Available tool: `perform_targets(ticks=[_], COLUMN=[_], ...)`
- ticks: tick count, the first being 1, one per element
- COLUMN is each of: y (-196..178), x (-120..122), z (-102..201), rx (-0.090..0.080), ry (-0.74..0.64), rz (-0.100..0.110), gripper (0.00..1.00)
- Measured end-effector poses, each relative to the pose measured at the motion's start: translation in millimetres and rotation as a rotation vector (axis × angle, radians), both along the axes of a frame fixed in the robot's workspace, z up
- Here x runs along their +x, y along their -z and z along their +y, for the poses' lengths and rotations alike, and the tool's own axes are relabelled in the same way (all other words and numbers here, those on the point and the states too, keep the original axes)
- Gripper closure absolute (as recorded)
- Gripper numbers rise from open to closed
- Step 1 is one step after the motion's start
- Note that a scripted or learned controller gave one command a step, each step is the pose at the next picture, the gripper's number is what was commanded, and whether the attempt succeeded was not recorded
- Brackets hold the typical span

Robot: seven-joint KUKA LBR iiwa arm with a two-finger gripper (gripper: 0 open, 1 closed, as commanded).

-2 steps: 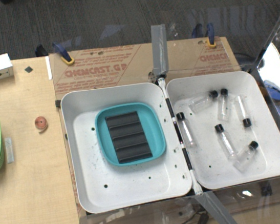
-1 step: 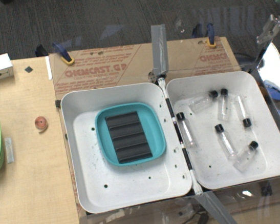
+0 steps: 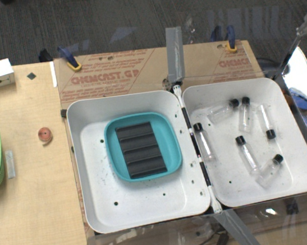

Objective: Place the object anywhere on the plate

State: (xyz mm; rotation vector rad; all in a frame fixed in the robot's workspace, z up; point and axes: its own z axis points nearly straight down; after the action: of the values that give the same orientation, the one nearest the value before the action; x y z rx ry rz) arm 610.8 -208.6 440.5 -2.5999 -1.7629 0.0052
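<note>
Two white bins sit side by side on the tabletop [image 3: 37, 220]. The left bin [image 3: 97, 206] holds a teal plate [image 3: 171, 145] with a dark ribbed block [image 3: 140, 149] lying on it. The right bin [image 3: 297, 178] holds several clear vials with black caps (scattered, most lying flat): one [image 3: 202, 140] along the left wall, two [image 3: 244, 113] near the top, one [image 3: 267, 123] toward the right, one [image 3: 246, 152] in the middle and one [image 3: 269, 169] lower right. None touches the plate.

Teal plate [image 3: 143, 145] in left bin [image 3: 97, 206] (clear vials [image 3: 248, 154] fill right bin [image 3: 298, 183])
</note>
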Motion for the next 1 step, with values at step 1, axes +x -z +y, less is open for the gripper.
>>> perform_targets(ticks=[1], y=[0.8], x=[-2.7], z=[-2.5], rx=[0.0], ry=[0.061], rz=[0.002], gripper=[0.0])
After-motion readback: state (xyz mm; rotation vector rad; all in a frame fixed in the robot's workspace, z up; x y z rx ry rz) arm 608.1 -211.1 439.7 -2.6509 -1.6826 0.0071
